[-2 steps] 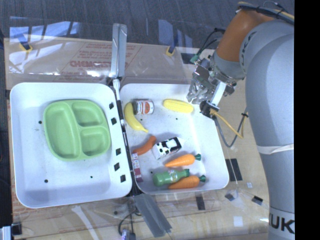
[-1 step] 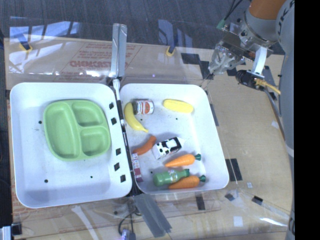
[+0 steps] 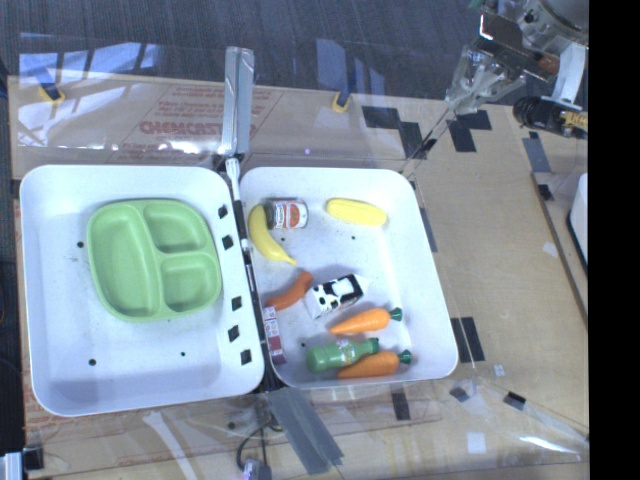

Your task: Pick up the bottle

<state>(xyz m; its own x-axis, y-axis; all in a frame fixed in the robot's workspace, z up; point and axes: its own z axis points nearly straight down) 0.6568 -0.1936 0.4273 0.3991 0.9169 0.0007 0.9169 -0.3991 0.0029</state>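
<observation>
Scene: A grey arm's gripper (image 3: 478, 76) hung above the bench beyond the far right corner of the right bin (image 3: 425, 268), well apart from everything in it.

Fingers: Whether they stood apart or together could not be told; the metal tip was a small, bright blur.

Bottle: The green bottle (image 3: 340, 354) lay on its side near the front wall of the right bin, cap toward the right, smooth and glossy, with a pale label band.

Neighbours: One orange carrot (image 3: 373, 365) lay touching the bottle along its front side; a second carrot (image 3: 362, 320) lay just behind it. A black-and-white cow toy (image 3: 334, 293) sat near the middle, beside a reddish sausage-like piece (image 3: 290, 290).

Farther back: A curved yellow banana (image 3: 266, 236), a small red-labelled can (image 3: 288, 214) on its side and a rounded yellow lemon-like shape (image 3: 355, 212) lay near the far wall.

Left bin: It held a matte green divided plate (image 3: 155, 258).

Risks: The bottle's round, slick body could probably roll or squirt from a pinch. The carrot pressed against it might be caught instead, or block a finger. The front wall close by likely left little room to descend.
</observation>
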